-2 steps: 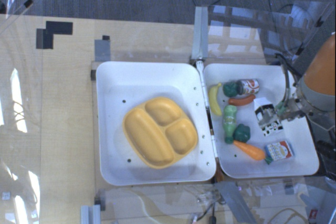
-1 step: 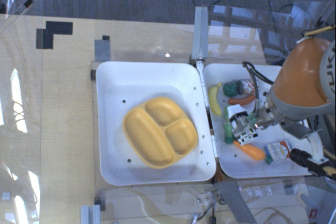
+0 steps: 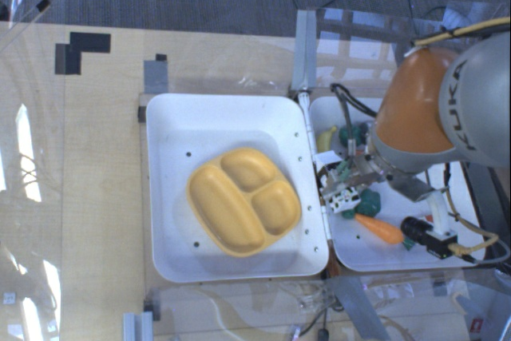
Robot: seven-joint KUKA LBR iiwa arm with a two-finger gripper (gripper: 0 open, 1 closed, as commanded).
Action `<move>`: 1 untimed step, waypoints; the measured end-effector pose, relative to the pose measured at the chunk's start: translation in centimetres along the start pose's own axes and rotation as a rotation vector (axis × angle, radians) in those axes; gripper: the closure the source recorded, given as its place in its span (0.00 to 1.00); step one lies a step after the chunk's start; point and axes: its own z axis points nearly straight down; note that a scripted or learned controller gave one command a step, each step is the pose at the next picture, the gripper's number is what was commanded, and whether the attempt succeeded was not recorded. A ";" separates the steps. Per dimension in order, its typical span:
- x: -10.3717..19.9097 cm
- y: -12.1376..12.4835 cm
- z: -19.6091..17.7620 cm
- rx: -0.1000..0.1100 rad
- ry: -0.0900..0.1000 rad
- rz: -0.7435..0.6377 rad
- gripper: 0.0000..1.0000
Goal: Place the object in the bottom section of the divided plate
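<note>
Right bin (image 3: 351, 255): carrot (image 3: 378, 229) lies just beside pincer (image 3: 342, 186), pincer state can't tell.

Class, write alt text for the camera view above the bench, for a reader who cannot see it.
A grey arm with an orange band reaches from the right over the right white bin, its gripper low among small items, including an orange carrot. The left white bin holds a yellow divided plate.

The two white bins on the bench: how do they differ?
The left bin holds a yellow divided plate; the right bin holds small items, among them a carrot. The left bin lies open to view, while the arm hangs over the right bin. Both are shallow and white.
</note>
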 end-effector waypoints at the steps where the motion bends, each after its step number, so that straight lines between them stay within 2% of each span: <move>1: 8.4 5.9 0.1 0.002 0.001 0.115 1.00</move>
